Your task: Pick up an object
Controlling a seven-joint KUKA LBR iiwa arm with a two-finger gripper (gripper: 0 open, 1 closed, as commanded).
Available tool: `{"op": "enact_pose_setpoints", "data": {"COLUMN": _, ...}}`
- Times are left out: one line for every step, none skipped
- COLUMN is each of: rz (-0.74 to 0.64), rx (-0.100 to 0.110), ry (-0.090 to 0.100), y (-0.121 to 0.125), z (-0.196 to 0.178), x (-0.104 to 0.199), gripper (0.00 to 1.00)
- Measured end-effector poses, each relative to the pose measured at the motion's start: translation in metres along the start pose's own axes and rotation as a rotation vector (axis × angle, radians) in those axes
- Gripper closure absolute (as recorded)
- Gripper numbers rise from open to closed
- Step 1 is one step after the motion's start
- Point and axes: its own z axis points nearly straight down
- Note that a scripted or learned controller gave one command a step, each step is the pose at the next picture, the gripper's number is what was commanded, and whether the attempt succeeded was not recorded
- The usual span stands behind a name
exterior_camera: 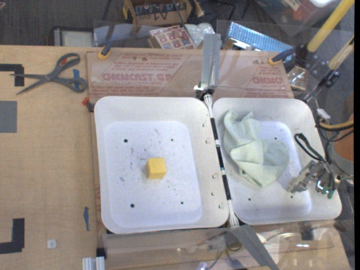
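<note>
Nearest you, the gripper (306, 180) is hovering low by the right bin's (315, 207) front right corner, finger spacing unreadable. Pale cloth (250, 151) is lying crumpled beside it; a yellow block (157, 168) is sitting mid left bin (112, 128), likely spaced for easy grasping.

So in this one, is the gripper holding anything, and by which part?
Nothing is held. The gripper sits low at the right bin's right side, apart from the pale green cloth; the yellow block lies in the left bin.

The yellow block (157, 168) sits alone with open floor all round; the pale cloth (251, 149) crowds the right bin (323, 206).
</note>
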Motion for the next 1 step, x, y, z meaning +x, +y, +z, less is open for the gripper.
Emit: {"op": "enact_pose_setpoints", "data": {"rz": -0.331, "rx": 0.0, "ry": 0.0, "y": 0.0029, "z": -0.0001, "x": 0.0019, "gripper": 1.0}}
